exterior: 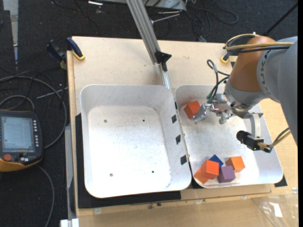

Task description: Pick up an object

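An orange-red block [191,109] lies in the right bin [265,174] near its far left corner. My gripper [211,115] hangs over that bin just right of the block, its grey fingers spread apart with nothing between them. At the bin's near edge sits a cluster of blocks: an orange one [212,168], a blue one [215,160] behind it, a purple one [227,173] and a smaller orange one [236,163].
The left bin [94,98] sits beside the right one, sharing a raised middle wall with black clips [178,138]. A slanted metal pole [144,25] crosses the bench's far side. A black cable fitting [251,141] hangs below the wrist.
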Available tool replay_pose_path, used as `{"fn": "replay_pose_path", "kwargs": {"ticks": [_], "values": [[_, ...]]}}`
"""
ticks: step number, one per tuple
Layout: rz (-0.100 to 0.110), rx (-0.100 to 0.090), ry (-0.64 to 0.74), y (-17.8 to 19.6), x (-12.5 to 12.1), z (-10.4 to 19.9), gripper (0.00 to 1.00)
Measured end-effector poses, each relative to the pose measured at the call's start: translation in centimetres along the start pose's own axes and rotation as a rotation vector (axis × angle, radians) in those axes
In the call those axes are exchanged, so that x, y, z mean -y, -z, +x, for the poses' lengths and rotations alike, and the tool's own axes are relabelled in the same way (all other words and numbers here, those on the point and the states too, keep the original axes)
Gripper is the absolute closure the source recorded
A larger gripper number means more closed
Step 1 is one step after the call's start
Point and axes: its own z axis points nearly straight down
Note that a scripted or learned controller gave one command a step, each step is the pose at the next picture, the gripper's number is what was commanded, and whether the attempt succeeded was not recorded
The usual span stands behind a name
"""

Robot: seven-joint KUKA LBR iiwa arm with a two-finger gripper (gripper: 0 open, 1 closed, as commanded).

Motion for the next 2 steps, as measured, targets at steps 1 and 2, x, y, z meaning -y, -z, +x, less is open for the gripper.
{"fn": "replay_pose_path", "kwargs": {"ticks": [1, 2], "values": [[-0.001, -0.002, 0.007, -4.0, -0.5, 0.8, 0.00], [-0.015, 0.004, 0.000, 7.8, -3.5, -6.5, 0.00]]}}
